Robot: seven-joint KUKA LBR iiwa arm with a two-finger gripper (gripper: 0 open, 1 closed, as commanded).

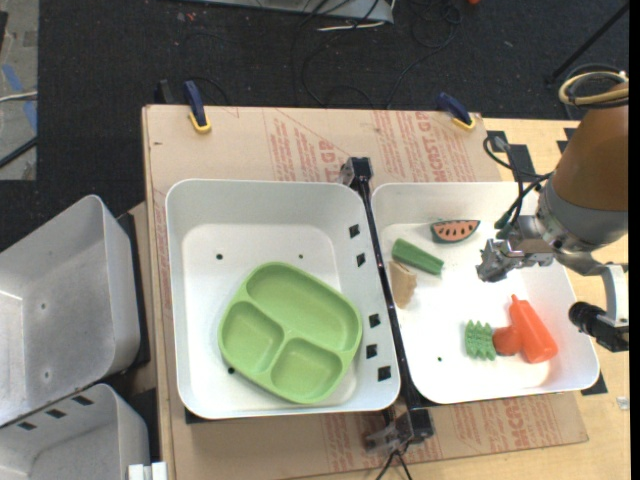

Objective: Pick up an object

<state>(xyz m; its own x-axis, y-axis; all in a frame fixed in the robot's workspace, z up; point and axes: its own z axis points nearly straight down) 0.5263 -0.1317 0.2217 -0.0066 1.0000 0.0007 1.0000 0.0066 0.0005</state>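
Looking down at a slant on my bench (250, 133), I see two shallow white bins side by side. The left bin (190, 208), centre-left of the frame, holds a green divided tray (290, 331) lying flat, likely parked there out of the picking area. The right bin (570, 378), right of centre, carries the loose pieces I could pick: a watermelon slice toy (455, 230) near its upper edge, a green block (417, 257) just below and left of that, a tan piece (403, 285) against the bin's left wall, and lower right a green ridged toy (480, 340) touching an orange toy (530, 333). My arm (592, 183) enters from the right edge, and its gripper (497, 259) hangs over bare bin floor between the watermelon slice and the orange toy, apparently poised to choose a target. I cannot tell whether the jaws are open or closed, and nothing visible sits between them.
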